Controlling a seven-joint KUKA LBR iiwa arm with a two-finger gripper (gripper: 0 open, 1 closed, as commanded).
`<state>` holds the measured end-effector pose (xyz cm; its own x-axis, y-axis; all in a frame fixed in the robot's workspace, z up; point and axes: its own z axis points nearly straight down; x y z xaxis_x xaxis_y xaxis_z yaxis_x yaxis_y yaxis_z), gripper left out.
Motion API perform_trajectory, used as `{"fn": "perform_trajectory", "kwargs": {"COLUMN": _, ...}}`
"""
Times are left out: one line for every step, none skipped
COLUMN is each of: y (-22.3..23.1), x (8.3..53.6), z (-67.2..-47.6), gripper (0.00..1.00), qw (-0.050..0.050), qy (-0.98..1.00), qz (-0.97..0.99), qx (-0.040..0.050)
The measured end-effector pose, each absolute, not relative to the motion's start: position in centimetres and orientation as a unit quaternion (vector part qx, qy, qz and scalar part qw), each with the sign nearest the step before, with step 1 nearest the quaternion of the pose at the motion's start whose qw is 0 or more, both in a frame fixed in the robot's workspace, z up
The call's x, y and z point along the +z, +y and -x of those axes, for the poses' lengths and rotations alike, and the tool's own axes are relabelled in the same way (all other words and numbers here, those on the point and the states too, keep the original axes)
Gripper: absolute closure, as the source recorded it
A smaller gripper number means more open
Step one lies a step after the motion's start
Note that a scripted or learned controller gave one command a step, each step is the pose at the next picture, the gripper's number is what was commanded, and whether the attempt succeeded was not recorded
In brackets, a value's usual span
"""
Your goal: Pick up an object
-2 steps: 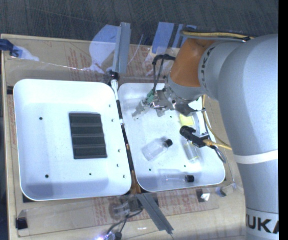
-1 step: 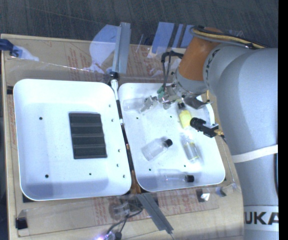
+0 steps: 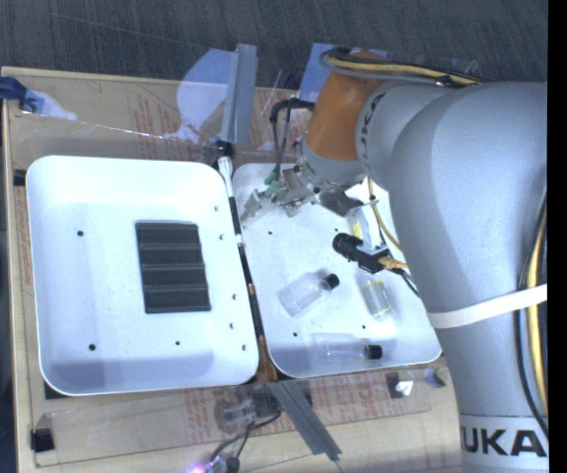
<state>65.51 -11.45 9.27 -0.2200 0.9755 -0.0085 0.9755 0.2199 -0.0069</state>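
One grey arm (image 3: pixel 460 185) is reaching in over the right bin (image 3: pixel 293 348), its gripper (image 3: pixel 281 191) hanging low at the back-left corner, likely going for something there; can't tell how wide the claw is. Left bin (image 3: pixel 56 264) is holding a dark ribbed block (image 3: pixel 173 266) lying flat. Pick candidates, a clear capped bottle (image 3: pixel 308 292) and a small vial (image 3: pixel 347 348), are lying on their sides in the right bin.

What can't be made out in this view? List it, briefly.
Right bin: its right side, camera view, hidden under the arm.
Gripper: camera view, too small and cluttered to tell whether it grips anything.
Clear tube by the near rim: see-through on white, its outline blurs.
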Motion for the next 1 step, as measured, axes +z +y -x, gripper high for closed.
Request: {"fn": "perform_trajectory", "kwargs": {"y": -18.58, "x": 9.37, "z": -61.63, "gripper": 0.0, "qw": -0.002, "qy": 0.783, "qz": -0.622, "qx": -0.0011}}
